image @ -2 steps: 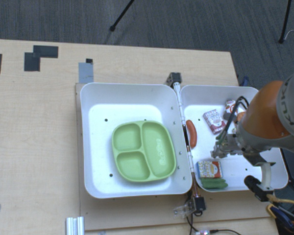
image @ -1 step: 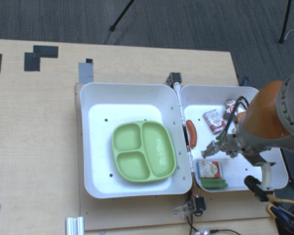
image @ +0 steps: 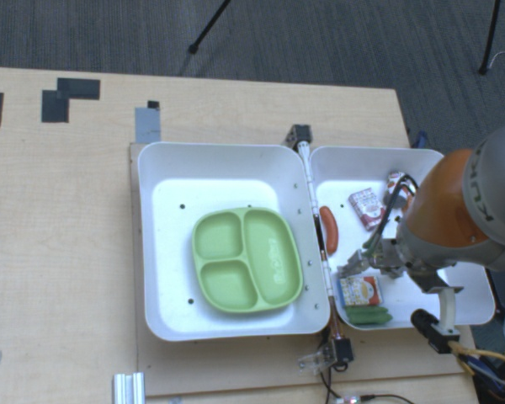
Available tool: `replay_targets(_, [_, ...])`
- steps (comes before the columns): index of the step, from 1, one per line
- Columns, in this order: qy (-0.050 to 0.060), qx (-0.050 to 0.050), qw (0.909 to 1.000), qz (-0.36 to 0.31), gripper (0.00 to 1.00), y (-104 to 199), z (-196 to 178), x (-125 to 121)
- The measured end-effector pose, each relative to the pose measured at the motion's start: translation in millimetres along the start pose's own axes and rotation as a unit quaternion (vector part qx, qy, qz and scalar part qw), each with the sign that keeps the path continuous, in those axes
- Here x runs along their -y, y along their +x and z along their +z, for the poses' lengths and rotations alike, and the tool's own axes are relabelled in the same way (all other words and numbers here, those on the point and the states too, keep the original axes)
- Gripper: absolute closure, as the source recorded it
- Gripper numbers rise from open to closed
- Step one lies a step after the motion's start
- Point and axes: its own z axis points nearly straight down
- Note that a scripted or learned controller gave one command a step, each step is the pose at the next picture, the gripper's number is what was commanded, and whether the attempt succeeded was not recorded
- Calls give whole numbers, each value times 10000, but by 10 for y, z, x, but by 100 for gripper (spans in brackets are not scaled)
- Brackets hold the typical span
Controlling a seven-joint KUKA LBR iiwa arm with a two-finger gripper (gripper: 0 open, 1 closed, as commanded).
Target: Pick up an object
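Note:
My gripper hangs low in the right bin, just above a small printed packet. The arm's orange band and grey body cover the bin's right half. A red sausage-shaped toy lies along the bin's left wall. A red and white packet sits toward the back, and a green object lies at the front edge. Nothing can be seen between the fingers.
The left bin holds a light green divided plate with three compartments. A metal clamp sits at the back where the two bins meet. Cables and a connector lie at the bench's front edge.

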Motion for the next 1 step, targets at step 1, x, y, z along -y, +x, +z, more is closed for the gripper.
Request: replay_targets(1, [-33,1,10000,-5,100,5,-114,-23])
